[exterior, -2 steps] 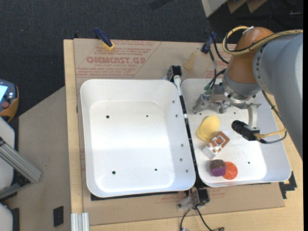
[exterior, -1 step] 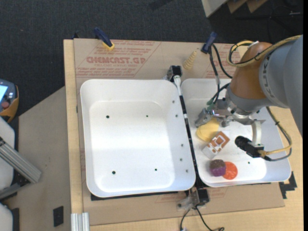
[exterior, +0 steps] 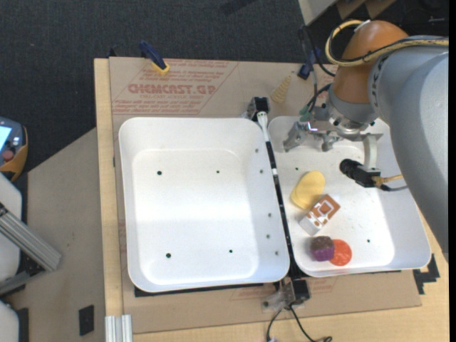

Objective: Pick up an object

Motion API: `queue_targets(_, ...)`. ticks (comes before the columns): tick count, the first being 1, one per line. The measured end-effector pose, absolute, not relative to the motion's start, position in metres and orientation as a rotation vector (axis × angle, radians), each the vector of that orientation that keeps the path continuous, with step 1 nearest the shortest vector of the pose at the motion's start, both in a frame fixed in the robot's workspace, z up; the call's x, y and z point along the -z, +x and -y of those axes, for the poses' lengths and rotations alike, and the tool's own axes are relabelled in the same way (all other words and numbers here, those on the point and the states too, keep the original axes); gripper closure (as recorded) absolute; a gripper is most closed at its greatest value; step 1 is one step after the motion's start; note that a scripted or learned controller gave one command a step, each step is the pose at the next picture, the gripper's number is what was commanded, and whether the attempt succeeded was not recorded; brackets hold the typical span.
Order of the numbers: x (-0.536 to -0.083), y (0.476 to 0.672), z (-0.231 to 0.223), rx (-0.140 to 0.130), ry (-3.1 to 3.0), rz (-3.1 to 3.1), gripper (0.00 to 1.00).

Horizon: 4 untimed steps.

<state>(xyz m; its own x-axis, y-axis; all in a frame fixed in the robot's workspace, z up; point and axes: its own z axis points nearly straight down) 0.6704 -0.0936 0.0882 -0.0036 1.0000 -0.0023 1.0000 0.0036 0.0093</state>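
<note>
Several small things lie in the right bin (exterior: 370, 251): a yellow rounded piece (exterior: 308, 188), a white block with an orange pattern (exterior: 320, 213), a purple lump (exterior: 322, 248) and an orange-red disc (exterior: 340, 253) touching it. My gripper (exterior: 308, 142) hangs over the far end of that bin, just beyond the yellow piece. Its two fingers stand apart, open, with nothing between them.
The left bin (exterior: 135, 191) sits beside the right one, sharing a black hinge line down the middle. Both rest on a cardboard sheet (exterior: 178, 84) with clamps at its far edge. The grey arm (exterior: 420, 112) crosses the right bin's far right corner.
</note>
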Motion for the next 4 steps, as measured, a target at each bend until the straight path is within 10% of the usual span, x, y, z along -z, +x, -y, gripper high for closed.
queue_targets(1, -0.193, 0.667, -0.011, -0.013, 2.208, -2.220, 0.00)
queue_targets(2, -0.424, 0.606, -0.042, -0.025, 2.207, -2.218, 0.00)
queue_targets(3, -0.423, 0.607, -0.041, -0.004, 2.216, -2.220, 1.00)
queue_targets(4, -0.544, 0.570, -0.045, -0.021, 2.212, -2.216, 1.00)
